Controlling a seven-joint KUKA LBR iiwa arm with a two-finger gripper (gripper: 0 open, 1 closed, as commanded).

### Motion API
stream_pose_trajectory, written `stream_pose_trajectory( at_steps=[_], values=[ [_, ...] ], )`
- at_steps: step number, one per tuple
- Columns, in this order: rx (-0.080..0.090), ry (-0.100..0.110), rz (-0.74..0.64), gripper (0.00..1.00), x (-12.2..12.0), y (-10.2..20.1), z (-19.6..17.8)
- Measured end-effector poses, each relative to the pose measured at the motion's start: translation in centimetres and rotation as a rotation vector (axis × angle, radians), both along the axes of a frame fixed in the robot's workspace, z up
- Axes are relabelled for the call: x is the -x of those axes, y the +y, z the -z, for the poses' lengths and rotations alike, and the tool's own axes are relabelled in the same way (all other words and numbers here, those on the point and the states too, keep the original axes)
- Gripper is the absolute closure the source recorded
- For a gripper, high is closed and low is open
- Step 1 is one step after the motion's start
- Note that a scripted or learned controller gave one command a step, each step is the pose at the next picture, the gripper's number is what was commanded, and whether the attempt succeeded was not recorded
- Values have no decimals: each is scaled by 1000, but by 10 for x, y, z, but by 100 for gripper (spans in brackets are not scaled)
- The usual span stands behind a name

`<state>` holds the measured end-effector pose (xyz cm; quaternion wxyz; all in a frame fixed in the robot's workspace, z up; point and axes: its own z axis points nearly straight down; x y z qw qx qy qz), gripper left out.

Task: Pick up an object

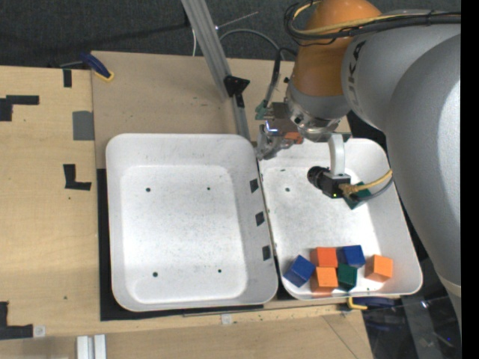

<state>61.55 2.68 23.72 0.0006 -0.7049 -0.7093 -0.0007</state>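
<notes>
We take the right bin (397,200) as our landmark. The claw (271,144) hangs over that bin's far left corner, close to the rim it shares with the left bin (116,155). We cannot tell whether the claw is released or clenched, and we see nothing held in it. Above it the grey arm (419,96) comes in across the right bin's far right side, with its orange band (333,13) beyond the bin's far edge. A small black part (322,178) with a green and yellow cable hangs below the wrist, over the far half of the bin's floor.

The objects to pick up are six small blocks, all gathered at the right bin's near edge, well apart from the claw. A blue block (299,269) lies nearest the bin's left wall. Just beside it are an orange block (326,256) and a second orange block (325,277). Next come another blue block (352,255) and a dark green block (346,277). A third orange block (380,267) sits nearest the bin's right wall.

A slanted metal strut (213,43) rises from beyond the bin's far left corner. The tabletop (45,215) stretches away past the left bin.
</notes>
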Motion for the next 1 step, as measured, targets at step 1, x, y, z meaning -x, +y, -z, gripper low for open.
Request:
stream_pose_trajectory(
  at_steps=[1],
  values=[
    [1, 2, 0, 100, -13, 48, 12]
  ],
)
